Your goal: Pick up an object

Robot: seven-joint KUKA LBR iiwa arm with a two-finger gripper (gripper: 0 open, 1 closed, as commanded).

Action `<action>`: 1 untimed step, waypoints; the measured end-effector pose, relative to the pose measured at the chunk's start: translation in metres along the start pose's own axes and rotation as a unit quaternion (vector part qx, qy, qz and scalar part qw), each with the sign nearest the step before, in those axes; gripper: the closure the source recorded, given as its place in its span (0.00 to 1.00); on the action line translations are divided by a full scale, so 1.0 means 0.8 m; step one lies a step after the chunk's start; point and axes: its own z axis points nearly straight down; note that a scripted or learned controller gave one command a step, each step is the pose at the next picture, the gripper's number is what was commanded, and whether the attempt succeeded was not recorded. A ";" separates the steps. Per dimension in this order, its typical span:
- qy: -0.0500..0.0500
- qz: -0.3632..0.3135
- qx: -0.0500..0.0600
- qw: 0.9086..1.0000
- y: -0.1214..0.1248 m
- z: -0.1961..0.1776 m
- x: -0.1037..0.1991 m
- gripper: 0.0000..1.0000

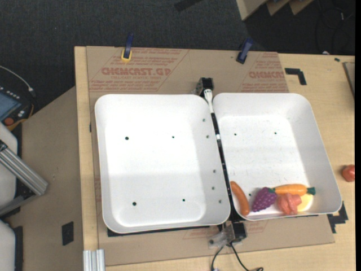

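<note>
Toy food lies clustered in the near corner of the right shallow white plastic bin (pixel 282 123): a brown-orange sausage-shaped piece (pixel 240 198) against the wall next to the left white bin (pixel 152 162), a purple plastic grape bunch (pixel 263 199) just beside it, then an orange carrot (pixel 293 189) above a red piece (pixel 287 204) and a pale yellow piece (pixel 305 203). Both bins rest on a brown cardboard sheet (pixel 169 66), and a small red-orange object (pixel 348 173) lies outside the right bin on the bench.

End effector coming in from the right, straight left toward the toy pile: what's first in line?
Probably the small red object on the bench beside the right bin, then that bin's rim, then the carrot. Depth is unclear; a high approach could clear the first two.
</note>
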 end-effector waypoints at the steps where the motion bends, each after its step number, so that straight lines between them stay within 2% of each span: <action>1: 0.000 0.000 0.000 1.000 0.000 0.000 0.000 1.00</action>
